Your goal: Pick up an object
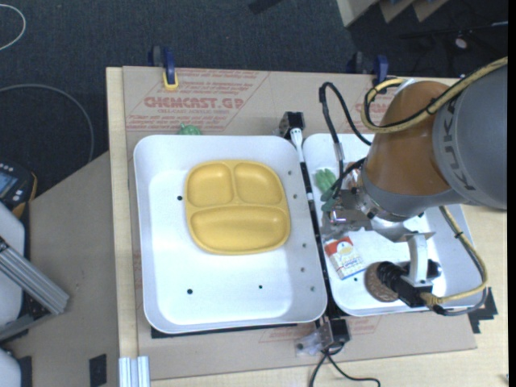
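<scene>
My gripper (339, 212) hangs low over the left part of the right bin (451, 285), under the grey arm with its orange band (407, 147). A green object (325, 181) lies just beyond it, close to the bin's left wall. A small red and white packet (345, 257) rests on the bin floor just in front of the gripper. To its right lies a brown round disc (376, 284), partly covered. In the left bin (234, 285) sits a yellow divided plate (238, 206), well away from the gripper.
The arm's body hides much of the right bin. A small green scrap (190, 129) lies on the board behind the left bin. Blue clamps (168, 60) hold the board's far edge. Cables loop around the wrist.
</scene>
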You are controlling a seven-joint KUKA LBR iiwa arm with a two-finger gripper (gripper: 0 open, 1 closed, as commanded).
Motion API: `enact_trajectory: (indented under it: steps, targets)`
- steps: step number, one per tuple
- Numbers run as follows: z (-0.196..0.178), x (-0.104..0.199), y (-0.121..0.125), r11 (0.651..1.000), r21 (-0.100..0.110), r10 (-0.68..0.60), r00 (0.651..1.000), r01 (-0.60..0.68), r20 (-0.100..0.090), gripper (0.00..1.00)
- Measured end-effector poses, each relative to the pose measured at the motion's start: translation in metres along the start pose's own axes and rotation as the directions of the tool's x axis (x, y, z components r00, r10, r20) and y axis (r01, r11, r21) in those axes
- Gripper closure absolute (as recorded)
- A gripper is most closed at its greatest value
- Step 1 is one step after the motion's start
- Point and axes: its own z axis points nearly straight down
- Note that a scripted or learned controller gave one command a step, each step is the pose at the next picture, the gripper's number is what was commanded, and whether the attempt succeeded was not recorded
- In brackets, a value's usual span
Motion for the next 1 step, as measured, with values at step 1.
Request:
enact_trajectory:
  steps: [1]
  targets:
    - [-0.1693,0.0415,0.0107,1.0,-0.026,-0.001,1.0,0.001,0.001,1.0]
